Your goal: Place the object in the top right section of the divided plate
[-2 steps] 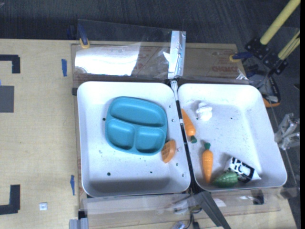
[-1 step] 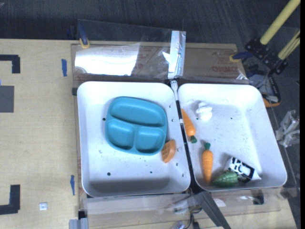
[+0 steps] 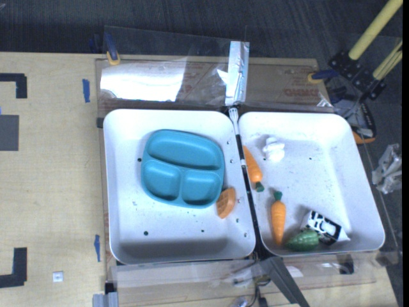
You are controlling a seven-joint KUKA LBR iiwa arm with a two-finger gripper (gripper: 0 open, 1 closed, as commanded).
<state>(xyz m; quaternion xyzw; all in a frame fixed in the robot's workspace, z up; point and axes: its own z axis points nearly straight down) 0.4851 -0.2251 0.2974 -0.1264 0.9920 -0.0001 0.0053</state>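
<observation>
You cannot tell the pincer's state or the arm's pose from this view. Your blue divided plate (image 3: 182,167) sits in the left bin (image 3: 121,190), and an orange slice-shaped piece (image 3: 225,203) leans at its lower right edge. The right bin (image 3: 339,171) holds two toy carrots (image 3: 278,215), a white lump (image 3: 274,149), a green piece (image 3: 302,240) and a black-and-white item (image 3: 323,226).
</observation>
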